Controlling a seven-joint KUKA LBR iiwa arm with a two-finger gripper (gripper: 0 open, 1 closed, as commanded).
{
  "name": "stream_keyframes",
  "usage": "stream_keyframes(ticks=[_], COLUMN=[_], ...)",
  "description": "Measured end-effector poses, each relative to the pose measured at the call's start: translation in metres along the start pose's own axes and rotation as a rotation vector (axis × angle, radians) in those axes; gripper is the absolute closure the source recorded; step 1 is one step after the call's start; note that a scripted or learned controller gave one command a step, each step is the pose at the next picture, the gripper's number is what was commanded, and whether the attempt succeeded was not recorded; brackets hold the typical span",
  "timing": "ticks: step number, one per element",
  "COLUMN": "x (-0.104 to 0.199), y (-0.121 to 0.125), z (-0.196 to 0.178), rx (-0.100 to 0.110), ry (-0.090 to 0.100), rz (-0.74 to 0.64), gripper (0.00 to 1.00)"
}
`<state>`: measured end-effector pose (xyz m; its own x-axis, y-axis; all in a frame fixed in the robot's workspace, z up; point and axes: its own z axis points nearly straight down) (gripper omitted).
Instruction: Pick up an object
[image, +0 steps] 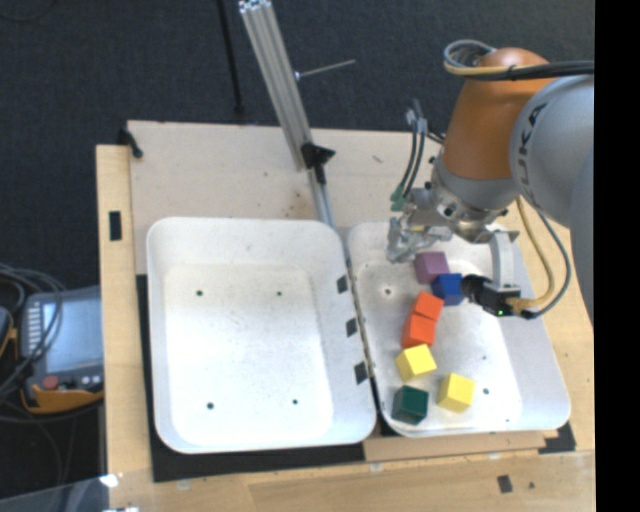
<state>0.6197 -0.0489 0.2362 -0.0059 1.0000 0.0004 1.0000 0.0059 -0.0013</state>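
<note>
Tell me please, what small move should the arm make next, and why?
Probably a short move toward the purple block, then a descent onto it. The end effector sits at the far end of the right bin, beside that block, with no block seen between its fingers. The purple block is its nearest target; the blue block touches it, so a careful approach seems wise.

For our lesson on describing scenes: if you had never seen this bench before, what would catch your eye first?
The grey arm with its orange band reaches in from the right over the far end of the right bin. Below it, bright blocks trail across that bin: purple, blue, orange, two yellow and green. The left bin lies beside it.
</note>
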Motion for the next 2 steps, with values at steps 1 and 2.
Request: stream_keyframes(ticks=[1, 2], x=[0.050, 0.107], y=[-0.011, -0.030], z=[0.007, 0.012], rx=[-0.001, 0.000], ry=[0.000, 0.001], rz=[-0.001, -0.002], gripper=[1.00, 1.00])
